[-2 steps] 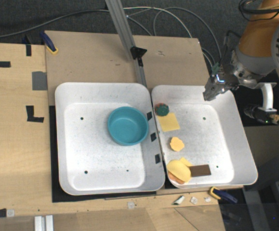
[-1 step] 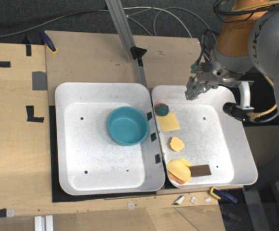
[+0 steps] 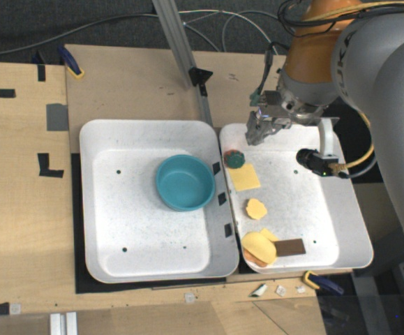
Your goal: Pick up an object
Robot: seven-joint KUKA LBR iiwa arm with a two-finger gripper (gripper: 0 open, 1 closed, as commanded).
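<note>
Camera view has the gripper (image 3: 259,132) hanging over the far end of the right bin (image 3: 327,208), nothing between its fingers as far as I can see, and whether the jaws stand wide or narrow I cannot tell from this angle. Just below and a touch left of the jaws sits a small teal disc (image 3: 236,160) with something reddish tucked behind it, and right beside that a flat yellow square (image 3: 245,178). Further down from the jaws there's a little yellow lump (image 3: 256,209), then a bigger yellow piece (image 3: 259,247) touching a brown block (image 3: 289,247) at the near end. The blue bowl (image 3: 184,181) is well off to the jaws' left, in the left bin (image 3: 104,187). My guess: the teal disc is nearest, so drop straight down, centre on it, and stay off the bin wall. The flat square would be hard to pinch.
</note>
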